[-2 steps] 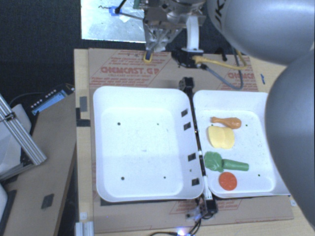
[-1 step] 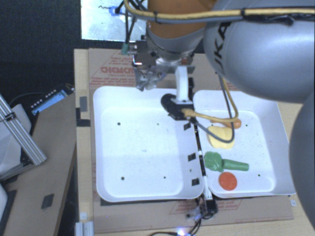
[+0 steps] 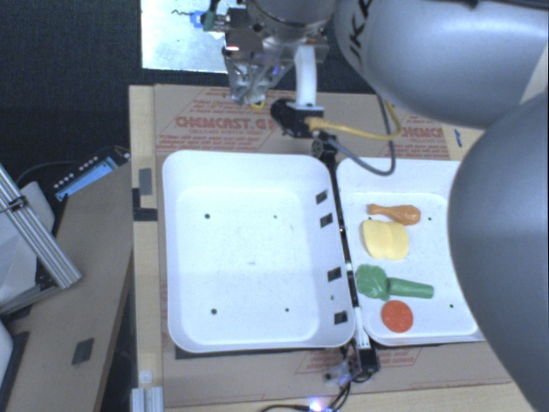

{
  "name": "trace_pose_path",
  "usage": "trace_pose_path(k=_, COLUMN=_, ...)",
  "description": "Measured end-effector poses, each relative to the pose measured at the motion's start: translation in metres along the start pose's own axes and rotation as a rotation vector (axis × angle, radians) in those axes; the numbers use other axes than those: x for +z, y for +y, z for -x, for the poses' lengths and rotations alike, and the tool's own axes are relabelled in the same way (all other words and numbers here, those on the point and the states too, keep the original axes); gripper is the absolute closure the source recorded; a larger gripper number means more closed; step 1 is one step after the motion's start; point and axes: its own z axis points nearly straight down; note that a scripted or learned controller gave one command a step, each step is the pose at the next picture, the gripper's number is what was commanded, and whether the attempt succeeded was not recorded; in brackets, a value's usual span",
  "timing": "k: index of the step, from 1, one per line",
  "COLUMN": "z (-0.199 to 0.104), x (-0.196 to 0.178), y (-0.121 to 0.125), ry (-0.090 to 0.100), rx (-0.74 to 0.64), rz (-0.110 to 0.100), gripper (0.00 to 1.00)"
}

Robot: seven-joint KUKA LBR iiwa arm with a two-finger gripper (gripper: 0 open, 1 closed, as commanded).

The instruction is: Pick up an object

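Note:
The right bin (image 3: 429, 337) holds a toy chicken drumstick (image 3: 395, 214), a pale yellow piece (image 3: 386, 240), a green broccoli-like piece (image 3: 389, 285) and a red round piece (image 3: 397, 316), lined up from back to front. My gripper (image 3: 253, 88) hangs high over the cardboard behind the left bin's back edge, far from all of them. Nothing shows between its fingers, and their spacing is unclear from this angle.
The left bin (image 3: 184, 230) sits beside the right one, joined by a dark divider with clips (image 3: 336, 247). Brown cardboard (image 3: 206, 123) lies under both bins. A metal frame (image 3: 34, 239) and a blue-black device (image 3: 90, 172) stand off to the left.

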Motion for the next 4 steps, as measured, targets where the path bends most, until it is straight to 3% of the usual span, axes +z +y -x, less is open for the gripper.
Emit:
trace_pose_path(k=1, z=-0.001, x=0.066, y=-0.113, ry=-0.004, rx=-0.003, rz=-0.020, gripper=1.00)
trace_pose_path(k=2, z=0.001, x=0.023, y=-0.018, ry=0.000, rx=0.005, rz=0.002, gripper=1.00)
trace_pose_path(k=3, z=0.051, x=0.027, y=0.013, ry=-0.003, rx=0.007, rz=-0.005, gripper=1.00)
trace_pose_path(k=4, z=-0.004, x=0.054, y=-0.044, ry=0.000, rx=-0.005, rz=-0.011, gripper=1.00)
